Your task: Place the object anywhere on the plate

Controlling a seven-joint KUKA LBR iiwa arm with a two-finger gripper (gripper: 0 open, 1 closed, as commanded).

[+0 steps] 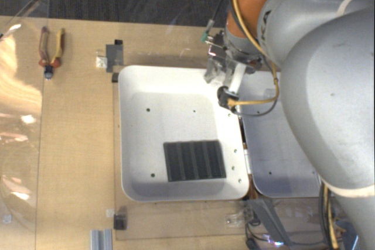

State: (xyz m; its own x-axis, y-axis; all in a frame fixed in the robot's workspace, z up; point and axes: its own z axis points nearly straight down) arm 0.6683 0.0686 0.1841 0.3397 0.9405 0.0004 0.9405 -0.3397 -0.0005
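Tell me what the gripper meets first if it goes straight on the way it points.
The gripper points down at the far right corner of the shallow white left bin, so probably its floor or rim first; depth is unclear. The dark ribbed rectangular panel lies off that line.

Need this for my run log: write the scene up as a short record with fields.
left bin: holds a dark ribbed slab, lying flat toward the bin's lower wall in the view
right bin: largely covered by the arm
pincer: at the left bin's upper right corner, well apart from the slab
bench: red-handled pliers lie outside the bins, at upper left
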